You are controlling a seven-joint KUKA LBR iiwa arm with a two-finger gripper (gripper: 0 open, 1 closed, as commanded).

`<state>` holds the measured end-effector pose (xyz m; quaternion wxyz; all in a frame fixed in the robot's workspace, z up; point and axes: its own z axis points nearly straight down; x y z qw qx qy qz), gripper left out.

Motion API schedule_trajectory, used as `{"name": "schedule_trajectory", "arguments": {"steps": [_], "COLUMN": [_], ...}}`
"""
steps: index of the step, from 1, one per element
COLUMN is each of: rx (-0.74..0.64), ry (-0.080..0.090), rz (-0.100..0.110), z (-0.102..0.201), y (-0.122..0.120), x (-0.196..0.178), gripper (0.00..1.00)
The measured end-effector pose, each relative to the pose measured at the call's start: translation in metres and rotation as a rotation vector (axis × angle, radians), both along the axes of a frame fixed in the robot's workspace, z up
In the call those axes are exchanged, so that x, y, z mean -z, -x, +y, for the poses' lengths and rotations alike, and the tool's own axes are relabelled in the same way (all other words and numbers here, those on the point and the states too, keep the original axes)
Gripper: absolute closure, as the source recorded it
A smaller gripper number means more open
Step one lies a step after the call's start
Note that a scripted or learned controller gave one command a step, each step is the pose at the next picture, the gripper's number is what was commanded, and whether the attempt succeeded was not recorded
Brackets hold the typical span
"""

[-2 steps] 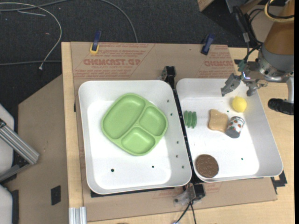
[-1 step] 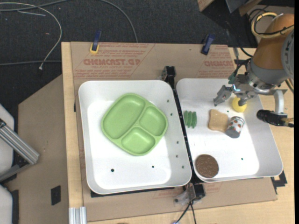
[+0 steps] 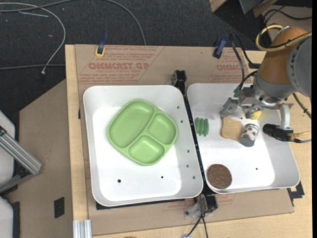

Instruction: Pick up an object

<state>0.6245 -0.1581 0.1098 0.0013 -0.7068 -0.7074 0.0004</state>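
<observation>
In the right bin (image 3: 277,175), the claw (image 3: 241,109) hovers just above a tan bread-like piece (image 3: 230,128). How wide it stands, I cannot tell. A small can (image 3: 248,134) lies just beside the piece.

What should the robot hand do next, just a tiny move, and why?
Probably lower a little. The gripper hangs over the right bin, right above the tan block and a small can, and nothing shows between its fingers. The block looks like the nearest thing to grab, though the view can't confirm how high the gripper is.
</observation>
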Motion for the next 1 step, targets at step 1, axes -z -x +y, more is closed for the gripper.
{"name": "schedule_trajectory", "arguments": {"steps": [1], "rx": [0.000], "ry": [0.000], "rz": [0.002], "z": [0.0008], "y": [0.0004], "x": [0.0262], "gripper": [0.00]}}
